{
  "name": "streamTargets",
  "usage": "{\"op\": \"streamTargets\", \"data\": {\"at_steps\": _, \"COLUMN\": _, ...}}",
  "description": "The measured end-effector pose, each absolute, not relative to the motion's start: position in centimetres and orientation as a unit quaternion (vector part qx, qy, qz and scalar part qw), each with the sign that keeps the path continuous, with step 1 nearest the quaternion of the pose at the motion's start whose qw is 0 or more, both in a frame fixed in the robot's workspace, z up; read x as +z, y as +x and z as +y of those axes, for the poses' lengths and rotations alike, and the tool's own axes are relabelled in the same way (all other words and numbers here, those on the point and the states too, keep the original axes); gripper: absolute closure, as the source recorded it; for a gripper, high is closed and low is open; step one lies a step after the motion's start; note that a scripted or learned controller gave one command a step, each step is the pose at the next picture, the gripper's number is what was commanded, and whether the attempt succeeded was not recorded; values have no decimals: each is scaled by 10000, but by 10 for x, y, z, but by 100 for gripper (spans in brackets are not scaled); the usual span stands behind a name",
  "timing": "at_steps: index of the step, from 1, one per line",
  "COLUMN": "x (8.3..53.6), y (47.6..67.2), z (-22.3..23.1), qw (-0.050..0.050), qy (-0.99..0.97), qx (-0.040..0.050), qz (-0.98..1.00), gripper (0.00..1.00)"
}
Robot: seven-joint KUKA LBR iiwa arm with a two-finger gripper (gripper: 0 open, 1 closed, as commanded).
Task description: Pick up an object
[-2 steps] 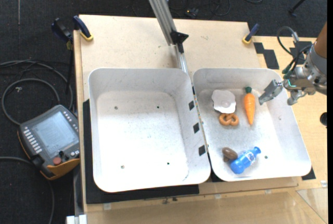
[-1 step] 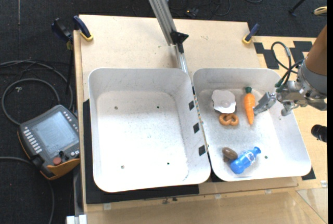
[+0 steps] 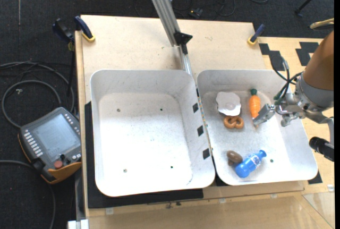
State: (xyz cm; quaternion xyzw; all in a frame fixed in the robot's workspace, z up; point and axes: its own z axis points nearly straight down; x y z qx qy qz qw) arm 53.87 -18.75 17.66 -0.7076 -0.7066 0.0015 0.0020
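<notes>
White bins sat side by side: the left bin (image 3: 143,132) and the right bin (image 3: 297,159). In the right one lay a shell (image 3: 228,103), pretzel (image 3: 234,123), brown lump (image 3: 234,157), blue bottle (image 3: 249,163) and carrot (image 3: 255,105). At the carrot's 4 o'clock hovered the gripper (image 3: 268,115), jaws released, grasping nothing.
</notes>
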Motion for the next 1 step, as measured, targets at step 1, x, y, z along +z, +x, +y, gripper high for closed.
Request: {"op": "streamTargets", "data": {"at_steps": 1, "x": 130, "y": 531, "z": -185, "qw": 24, "qy": -7076, "qx": 14, "qz": -7066, "gripper": 0}}
